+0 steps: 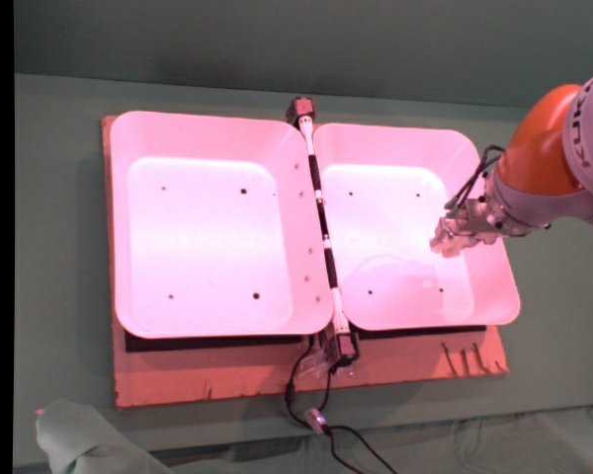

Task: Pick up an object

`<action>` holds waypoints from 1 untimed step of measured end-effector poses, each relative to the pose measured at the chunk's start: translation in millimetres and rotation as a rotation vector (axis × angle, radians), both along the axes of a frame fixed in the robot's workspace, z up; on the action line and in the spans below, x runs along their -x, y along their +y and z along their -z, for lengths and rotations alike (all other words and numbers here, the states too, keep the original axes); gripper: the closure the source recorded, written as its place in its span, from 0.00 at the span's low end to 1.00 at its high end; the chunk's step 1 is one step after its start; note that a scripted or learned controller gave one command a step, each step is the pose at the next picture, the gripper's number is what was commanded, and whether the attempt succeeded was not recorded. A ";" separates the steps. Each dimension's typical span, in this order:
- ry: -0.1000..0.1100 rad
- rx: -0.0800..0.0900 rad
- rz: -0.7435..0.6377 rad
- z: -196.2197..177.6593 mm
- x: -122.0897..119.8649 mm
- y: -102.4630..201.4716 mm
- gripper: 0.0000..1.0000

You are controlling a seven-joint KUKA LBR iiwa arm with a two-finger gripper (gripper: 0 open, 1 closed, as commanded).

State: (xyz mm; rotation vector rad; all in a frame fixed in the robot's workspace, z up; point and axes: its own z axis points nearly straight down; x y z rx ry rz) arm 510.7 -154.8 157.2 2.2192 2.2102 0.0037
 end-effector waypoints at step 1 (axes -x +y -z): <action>-0.003 0.000 -0.002 -60.0 -9.8 2.8 1.00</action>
